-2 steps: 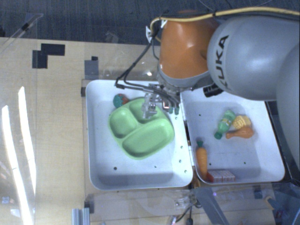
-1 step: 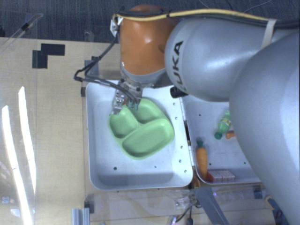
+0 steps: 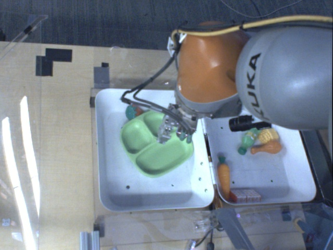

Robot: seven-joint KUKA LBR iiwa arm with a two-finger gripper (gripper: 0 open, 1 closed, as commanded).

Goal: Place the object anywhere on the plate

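Two white bins sit side by side on the table. Over the green plate (image 3: 156,147) in the left bin (image 3: 112,189), the gripper (image 3: 174,132) hovers; whether its jaws are open or closed I cannot tell. Likely candidates, a carrot (image 3: 224,175) and corn (image 3: 266,136), lie in the right bin (image 3: 291,189): probably light, rigid, slick plastic, best pinched midway.

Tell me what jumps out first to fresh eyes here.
The big grey and orange arm fills the upper right, its hand hovering over the green divided plate in the left bin. In the right bin lie a carrot, a corn cob and a small red box.
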